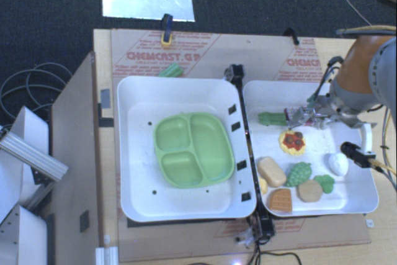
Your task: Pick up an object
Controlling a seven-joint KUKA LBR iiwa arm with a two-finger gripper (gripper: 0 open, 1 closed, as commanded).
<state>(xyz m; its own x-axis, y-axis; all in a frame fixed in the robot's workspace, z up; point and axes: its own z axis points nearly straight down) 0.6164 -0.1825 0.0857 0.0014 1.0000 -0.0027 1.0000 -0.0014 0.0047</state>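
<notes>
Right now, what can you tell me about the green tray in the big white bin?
The green tray looks like smooth, pale green plastic with rounded corners. It has three sunken compartments: two along the top and one at the lower left. It lies flat, turned slightly askew, near the middle of the left bin, resting on the bin's floor.

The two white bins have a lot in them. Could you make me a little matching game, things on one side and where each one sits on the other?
Things:
1. green divided tray
2. white egg
3. waffle
4. small pizza

Places:
A. right bin, near its right wall
B. right bin, at its front edge near the divider
C. middle of the left bin
D. right bin, just below the gripper

Pairs: 1-C, 2-A, 3-B, 4-D
</notes>
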